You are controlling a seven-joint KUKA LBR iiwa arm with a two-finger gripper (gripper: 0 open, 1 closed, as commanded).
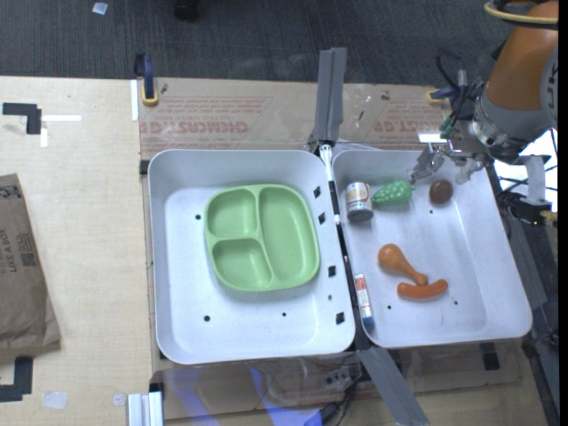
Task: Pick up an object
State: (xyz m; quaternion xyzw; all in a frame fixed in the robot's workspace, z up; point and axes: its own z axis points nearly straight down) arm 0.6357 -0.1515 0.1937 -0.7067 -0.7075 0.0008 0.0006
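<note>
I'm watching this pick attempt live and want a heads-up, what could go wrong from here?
The gripper hangs between the green toy and the brown ball, so it may nudge both and grasp neither. The ball looks round and could roll off. All three sit near the right bin's back wall, leaving little room for the fingers. The small can beside the toy could tip.

Pale green divided plate [263, 236], white bins [177, 327], green spiky toy [391, 193], orange sausage [422, 288], brown ball [440, 192]
</note>
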